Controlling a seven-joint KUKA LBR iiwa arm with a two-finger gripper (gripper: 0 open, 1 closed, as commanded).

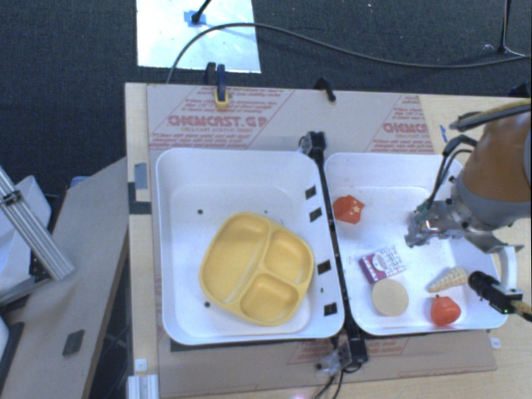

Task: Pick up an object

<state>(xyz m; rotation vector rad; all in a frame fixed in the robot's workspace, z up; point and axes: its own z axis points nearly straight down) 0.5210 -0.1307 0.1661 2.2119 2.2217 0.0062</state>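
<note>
Five small items lie in the right bin (pixel 366 166): strawberry (pixel 348 209), packet (pixel 382 264), round cracker (pixel 389 297), cone (pixel 448 279), tomato (pixel 445 310). Gripper (pixel 422 228) hovers above; its opening cannot be told. Packet: likely light and flat, best pinched across its short edges.

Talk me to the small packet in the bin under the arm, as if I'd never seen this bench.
Go to the right bin. Near its middle lies the packet, just above a round tan disc. It alone is flat, rectangular, dark red and white.
</note>
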